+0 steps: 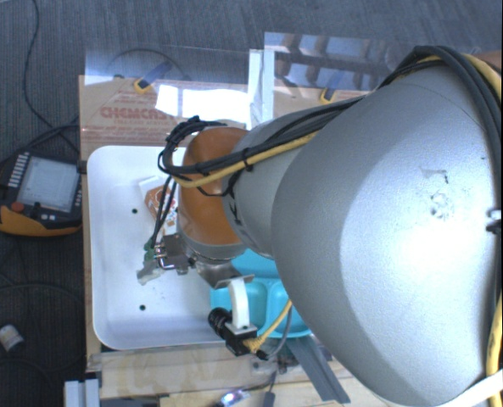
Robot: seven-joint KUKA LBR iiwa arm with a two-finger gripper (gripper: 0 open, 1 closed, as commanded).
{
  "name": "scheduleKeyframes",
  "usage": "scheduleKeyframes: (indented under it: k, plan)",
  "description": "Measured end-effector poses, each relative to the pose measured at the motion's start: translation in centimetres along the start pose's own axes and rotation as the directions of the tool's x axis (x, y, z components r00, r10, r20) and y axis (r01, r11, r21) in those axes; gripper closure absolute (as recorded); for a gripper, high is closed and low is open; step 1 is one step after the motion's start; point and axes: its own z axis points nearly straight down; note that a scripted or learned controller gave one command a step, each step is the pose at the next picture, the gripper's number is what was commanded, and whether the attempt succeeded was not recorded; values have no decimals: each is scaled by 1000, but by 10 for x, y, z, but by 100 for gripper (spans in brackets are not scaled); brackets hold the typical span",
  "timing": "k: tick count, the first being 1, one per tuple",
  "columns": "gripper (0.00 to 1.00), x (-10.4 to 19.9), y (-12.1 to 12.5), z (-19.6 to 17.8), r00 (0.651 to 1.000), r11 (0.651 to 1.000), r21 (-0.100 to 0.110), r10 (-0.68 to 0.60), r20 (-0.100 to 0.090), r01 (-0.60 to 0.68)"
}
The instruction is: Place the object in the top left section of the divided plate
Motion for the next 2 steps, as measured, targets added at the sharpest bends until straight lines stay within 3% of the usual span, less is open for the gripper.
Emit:
scheduleKeyframes:
  k: [1,2]
  plan:
    - [0,-49,5,57,990,991,-5,137,-10,-137]
    - [0,-85,39,31,991,991,-11,131,-18,-131]
